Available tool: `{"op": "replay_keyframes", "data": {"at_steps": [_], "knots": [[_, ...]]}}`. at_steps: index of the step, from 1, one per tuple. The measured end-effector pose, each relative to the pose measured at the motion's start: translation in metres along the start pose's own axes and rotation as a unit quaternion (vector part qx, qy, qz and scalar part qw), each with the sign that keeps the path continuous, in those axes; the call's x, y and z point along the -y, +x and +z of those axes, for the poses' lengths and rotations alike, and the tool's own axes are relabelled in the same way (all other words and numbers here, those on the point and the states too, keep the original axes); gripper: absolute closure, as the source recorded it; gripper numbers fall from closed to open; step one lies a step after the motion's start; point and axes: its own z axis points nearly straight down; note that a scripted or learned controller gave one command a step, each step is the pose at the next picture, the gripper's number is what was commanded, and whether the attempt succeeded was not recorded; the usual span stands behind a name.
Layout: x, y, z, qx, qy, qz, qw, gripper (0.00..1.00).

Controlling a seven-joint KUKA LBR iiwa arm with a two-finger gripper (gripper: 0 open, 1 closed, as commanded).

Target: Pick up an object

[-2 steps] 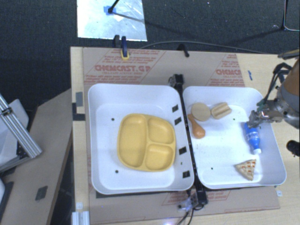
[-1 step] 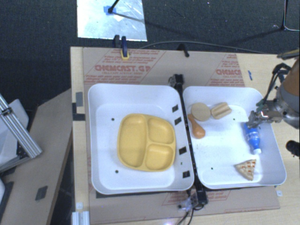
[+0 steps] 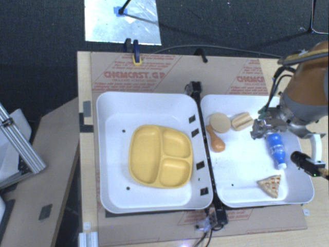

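Two white bins sit side by side: the left bin [image 3: 110, 153] keeps a yellow tray [image 3: 159, 156], the right bin [image 3: 241, 189] the pickable pieces. Gripper [image 3: 263, 127] hovers touching the blue bottle [image 3: 276, 149]; its grip state I cannot tell.

Red "CHEMCAST GP" printed on the brown sheet [image 3: 149, 72]; repeated at right.

A light wooden bench [image 3: 67, 138] carries a brown printed sheet [image 3: 169, 68], and on that sheet two shallow white bins, left [image 3: 110, 153] and right [image 3: 247, 192], sit side by side, touching.
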Motion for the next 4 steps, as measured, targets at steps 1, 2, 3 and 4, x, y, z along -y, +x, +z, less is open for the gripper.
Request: {"op": "replay_keyframes", "data": {"at_steps": [1,2,3,4], "knots": [[-0.007,0.043,-0.005,0.000,0.000,0.000,1.0000,1.00],[-0.026,0.093,-0.004,0.000,0.000,0.000,1.0000,1.00],[-0.027,0.145,-0.001,0.000,0.000,0.001,1.0000,1.00],[-0.033,0.195,0.002,0.000,0.001,0.000,1.0000,1.00]]}}
